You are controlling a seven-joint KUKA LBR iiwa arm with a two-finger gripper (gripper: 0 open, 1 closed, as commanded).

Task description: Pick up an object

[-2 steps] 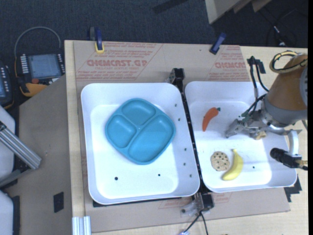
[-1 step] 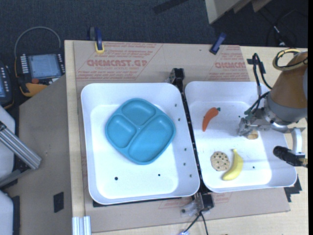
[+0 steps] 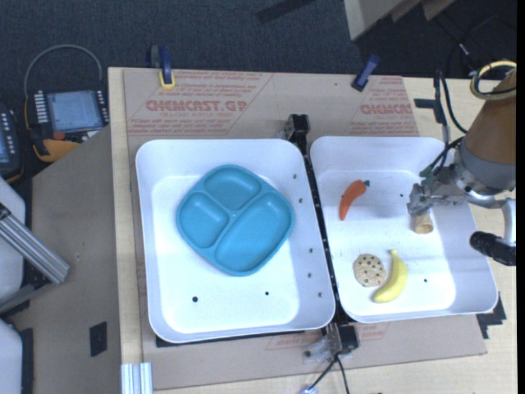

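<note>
Although I cannot tell the grip state of the grey metal hand, it sits low in the right shallow white plastic bin, directly over and seemingly touching the small tan cork-like cylinder lying just below it.
</note>
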